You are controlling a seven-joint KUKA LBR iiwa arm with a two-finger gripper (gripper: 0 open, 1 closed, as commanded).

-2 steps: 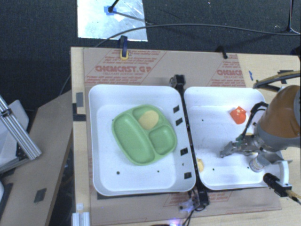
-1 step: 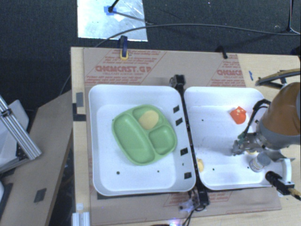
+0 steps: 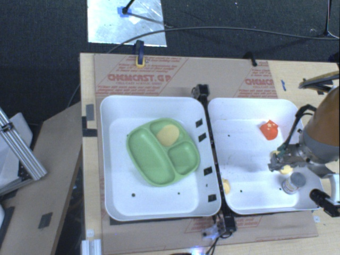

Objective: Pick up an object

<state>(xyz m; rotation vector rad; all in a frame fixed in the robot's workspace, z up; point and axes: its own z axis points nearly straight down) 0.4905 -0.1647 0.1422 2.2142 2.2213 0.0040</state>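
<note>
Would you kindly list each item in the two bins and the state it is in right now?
Green three-compartment plastic tray: lying flat in the left bin.
Pale yellow round object: resting in the tray's upper compartment.
Orange-red block: loose on the right bin floor.
Small yellow piece: against the right bin's left wall.
Small yellow object: at the gripper, hold unclear.

Orange block (image 3: pixel 269 129) lies in the right bin (image 3: pixel 244 113), apparently tilted.
</note>
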